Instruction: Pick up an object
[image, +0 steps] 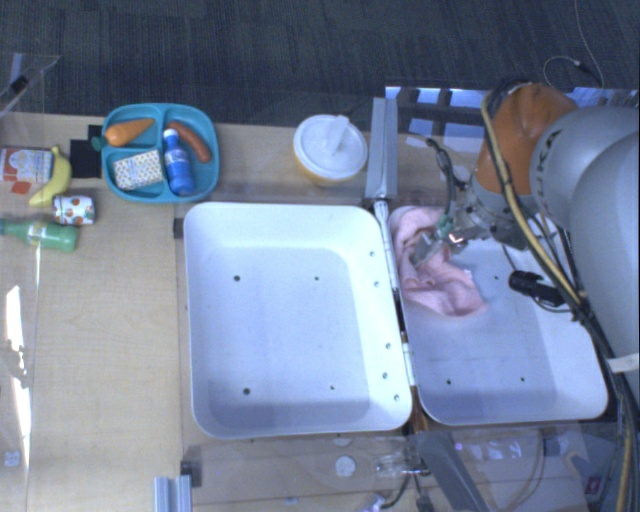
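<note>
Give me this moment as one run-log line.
arm: reaching in from right | tool: down on pink cloth | cloth: crumpled, right bin, upper-left corner | grasp: unconfirmed | left bin: no contact

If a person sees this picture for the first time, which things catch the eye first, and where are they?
The big grey arm with its orange band fills the right side, its gripper down at a crumpled pink cloth in the right white bin. At the far left, a blue divided plastic tray of toy food stands out on the wooden bench.
</note>
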